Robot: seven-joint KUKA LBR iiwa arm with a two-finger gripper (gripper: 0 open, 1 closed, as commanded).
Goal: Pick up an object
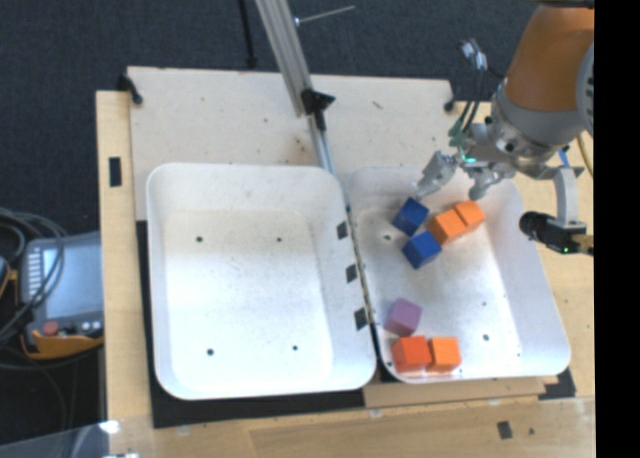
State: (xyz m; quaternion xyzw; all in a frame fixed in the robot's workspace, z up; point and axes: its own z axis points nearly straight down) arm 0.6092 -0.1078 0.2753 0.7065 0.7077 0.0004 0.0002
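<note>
1. Two white bins sit side by side on the bench; the right bin (520,296) holds every block.
2. The gripper (460,178) hangs over that bin's far end, fingers spread apart with nothing between them.
3. Just beneath lie two blue blocks (416,233) and an orange block (460,220), touching.
4. Nearer the camera, a purple block (403,316) rests beside an orange pair (425,353).
5. The left bin (160,246) lies alongside.

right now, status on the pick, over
Gripper open, above right bin's far end, holding nothing. Nearest: orange block, two blue cubes beside it. Nothing blocking.
</note>
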